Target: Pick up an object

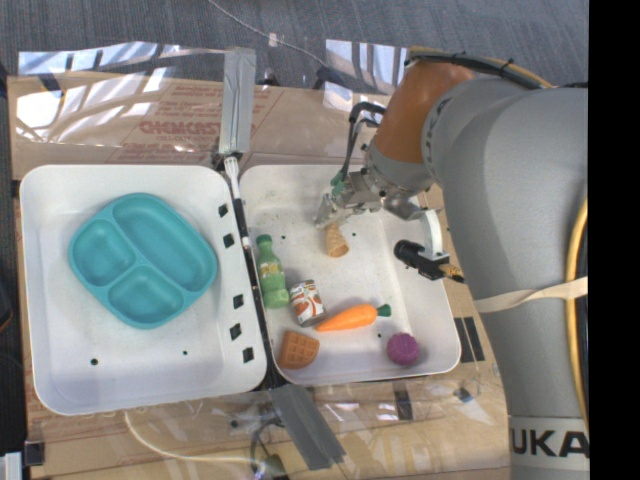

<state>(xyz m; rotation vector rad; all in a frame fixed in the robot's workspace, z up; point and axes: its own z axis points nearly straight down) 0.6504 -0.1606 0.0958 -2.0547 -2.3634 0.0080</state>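
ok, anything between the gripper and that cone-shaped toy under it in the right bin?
Nothing visible. The gripper sits just above the cone-shaped toy, with bare floor of the right bin around it. The green bottle and carrot lie off to the side.

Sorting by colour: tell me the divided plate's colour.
Teal; the divided plate shows best in the camera view, left bin.
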